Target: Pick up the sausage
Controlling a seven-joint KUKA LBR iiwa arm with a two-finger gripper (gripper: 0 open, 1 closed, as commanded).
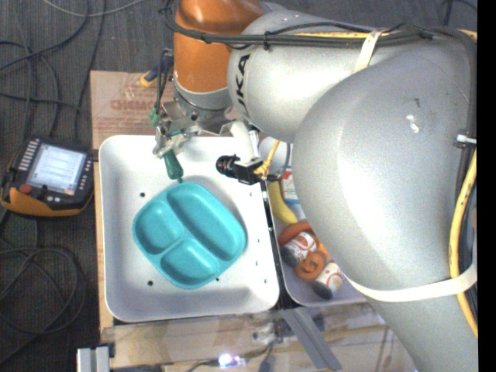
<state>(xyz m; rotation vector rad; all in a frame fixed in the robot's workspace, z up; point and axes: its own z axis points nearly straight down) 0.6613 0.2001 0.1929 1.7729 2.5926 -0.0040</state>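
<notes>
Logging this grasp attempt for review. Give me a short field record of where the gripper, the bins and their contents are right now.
gripper: over the far edge of the left bin
left bin: holds a teal divided plate
plate: all three compartments bare
right bin: partly hidden by the arm; toy food pile visible
sausage: cannot single it out in the pile

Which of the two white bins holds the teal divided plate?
The left bin, below the gripper, holds the teal divided plate. The right bin holds small food items instead, partly hidden by the arm.
</notes>
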